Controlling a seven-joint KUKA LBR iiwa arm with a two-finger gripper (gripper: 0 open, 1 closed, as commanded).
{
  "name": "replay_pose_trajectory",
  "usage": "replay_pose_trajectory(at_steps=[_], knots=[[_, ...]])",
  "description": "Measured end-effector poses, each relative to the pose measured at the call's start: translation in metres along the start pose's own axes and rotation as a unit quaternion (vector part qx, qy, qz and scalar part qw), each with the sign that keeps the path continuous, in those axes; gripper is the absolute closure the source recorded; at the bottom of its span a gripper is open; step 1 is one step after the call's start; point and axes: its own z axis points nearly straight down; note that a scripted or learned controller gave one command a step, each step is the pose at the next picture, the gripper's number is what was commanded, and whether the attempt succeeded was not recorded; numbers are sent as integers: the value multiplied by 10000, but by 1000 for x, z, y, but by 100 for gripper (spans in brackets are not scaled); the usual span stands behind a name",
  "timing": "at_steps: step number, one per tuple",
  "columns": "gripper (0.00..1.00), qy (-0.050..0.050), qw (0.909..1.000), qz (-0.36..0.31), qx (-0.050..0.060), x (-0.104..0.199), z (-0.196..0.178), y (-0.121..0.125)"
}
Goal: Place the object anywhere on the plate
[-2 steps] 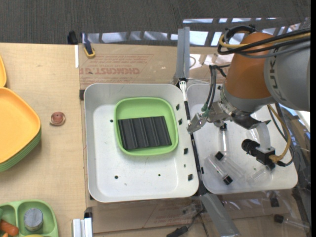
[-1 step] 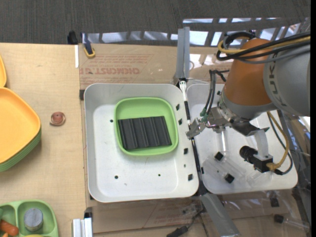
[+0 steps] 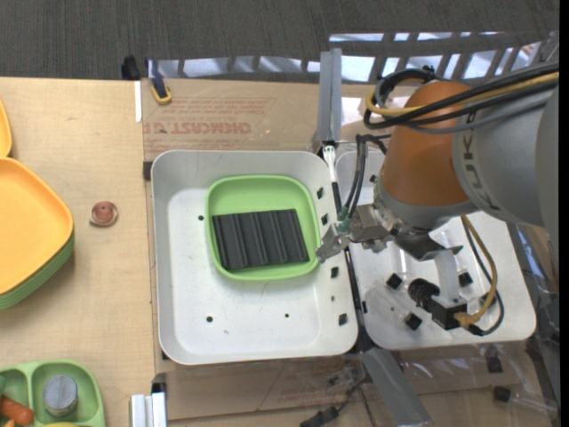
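On the green plate [image 3: 263, 194], in the left white bin [image 3: 178, 327], lies a dark ribbed rectangular object [image 3: 258, 239]. It rests flat in the plate's well, its long side running left to right, filling much of the lower half and touching or nearly touching the front rim. By the look of it, the placing is already done.

Just right of the plate, over the seam between the two bins, hangs the tool [image 3: 331, 243]. It is seen from above and mostly hidden beneath the arm's orange band [image 3: 425, 149], so whether it is spread or closed cannot be told; nothing can be seen held in it. The grey arm [image 3: 507, 149] enters from the right, with yellow and black cables looping around the wrist. The right bin [image 3: 516, 318] sits under the arm and is largely covered by it.

Further left on the wooden worktop [image 3: 71, 114] are a stack of orange plates [image 3: 27, 229], a small reddish knob [image 3: 104, 213] and, at the bottom corner, a green divided tray [image 3: 36, 390].

To finish well, the arm should probably lift straight up and away to the right, without brushing the plate's near rim or dragging the object off.
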Motion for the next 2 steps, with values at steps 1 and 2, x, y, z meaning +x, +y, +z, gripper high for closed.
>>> replay_pose_trajectory(at_steps=[1, 2], knots=[[0, -6, 9996, -279, -4, -76, 7, 56], [0, 1, 9997, 227, -3, -96, 7, 7]])
